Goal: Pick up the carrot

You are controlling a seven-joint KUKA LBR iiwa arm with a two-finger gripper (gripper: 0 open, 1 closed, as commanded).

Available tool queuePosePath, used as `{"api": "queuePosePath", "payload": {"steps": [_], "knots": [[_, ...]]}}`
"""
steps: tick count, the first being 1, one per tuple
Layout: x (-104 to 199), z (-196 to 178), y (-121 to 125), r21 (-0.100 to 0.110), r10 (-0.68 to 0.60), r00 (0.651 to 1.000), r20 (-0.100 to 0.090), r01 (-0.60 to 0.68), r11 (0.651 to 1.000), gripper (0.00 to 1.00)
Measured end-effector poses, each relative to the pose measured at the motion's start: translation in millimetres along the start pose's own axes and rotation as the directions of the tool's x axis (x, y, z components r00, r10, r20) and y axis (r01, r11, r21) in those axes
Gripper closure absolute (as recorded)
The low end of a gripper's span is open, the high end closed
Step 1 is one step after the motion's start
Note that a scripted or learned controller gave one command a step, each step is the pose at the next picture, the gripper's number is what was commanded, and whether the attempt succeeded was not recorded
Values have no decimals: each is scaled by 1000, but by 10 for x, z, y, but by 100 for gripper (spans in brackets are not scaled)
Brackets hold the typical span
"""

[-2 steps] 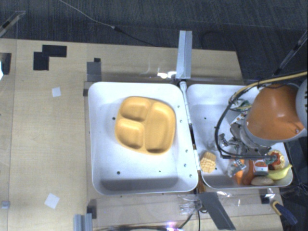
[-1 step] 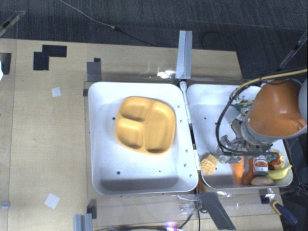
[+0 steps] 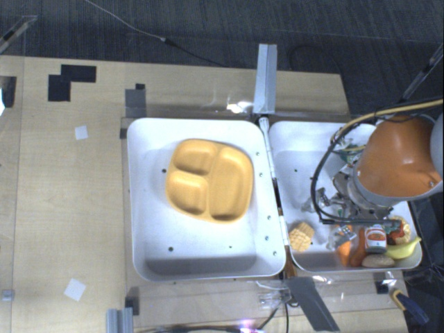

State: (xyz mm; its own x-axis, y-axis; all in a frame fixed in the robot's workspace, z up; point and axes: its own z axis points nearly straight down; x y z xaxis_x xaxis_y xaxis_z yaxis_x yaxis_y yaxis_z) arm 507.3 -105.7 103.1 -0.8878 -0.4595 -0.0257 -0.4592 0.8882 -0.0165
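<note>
- Reading any label fails you: the small red-labelled jar (image 3: 375, 238) is too blurred.
- You see the orange carrot (image 3: 346, 252) in the right bin's (image 3: 295, 148) near corner, beside a ridged yellow corn piece (image 3: 300, 237) and a banana (image 3: 404, 248).
- Smooth yellow sectioned plate (image 3: 209, 180) sits in the left bin (image 3: 149, 207).
- You cannot tell the gripper's (image 3: 345, 222) state.

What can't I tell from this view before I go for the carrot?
- Gripper: the arm's orange band and cables cover it from above, so its finger state is hidden.
- Carrot: partly under the wrist, crowded by a small jar; its full length and any contact with the gripper are unclear.
- Items in the right bin near corner: too small and packed to identify surely, besides a banana.
</note>
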Motion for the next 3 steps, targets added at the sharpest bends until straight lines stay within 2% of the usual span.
{"api": "queuePosePath", "payload": {"steps": [1, 2, 3], "knots": [[-57, 138, -78, -2, 357, 934, -18, -357, 934, 0], [-3, 128, 207, 2, 559, 829, -13, -559, 829, 0], [-48, 0, 198, 1, 554, 833, -1, -554, 833, 100]]}}
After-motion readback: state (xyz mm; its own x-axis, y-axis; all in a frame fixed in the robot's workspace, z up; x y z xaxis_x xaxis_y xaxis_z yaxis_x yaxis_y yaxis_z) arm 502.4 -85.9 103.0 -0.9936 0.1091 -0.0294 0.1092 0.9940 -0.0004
